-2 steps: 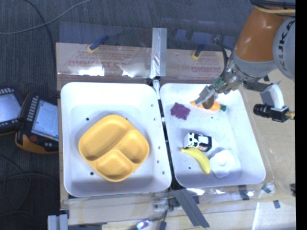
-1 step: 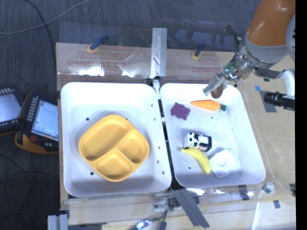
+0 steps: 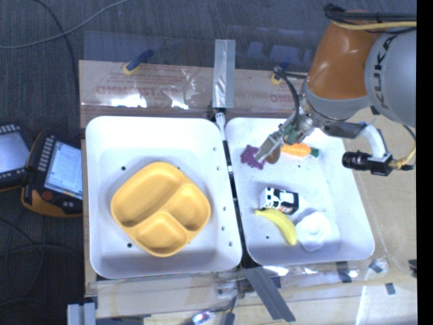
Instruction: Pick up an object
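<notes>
Teach pendant [image 3: 57, 175] lies left of the bench.

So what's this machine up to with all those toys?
A robot arm reaches from the right into the right bin, its gripper low over a purple toy beside a carrot. Nothing is visibly held yet. A banana, a black-and-white toy and a white object lie nearer the front. The left bin holds a yellow tray.

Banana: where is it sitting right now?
The banana lies in the right bin, near its front, just below the black-and-white cow toy and beside the white object on its right.
</notes>
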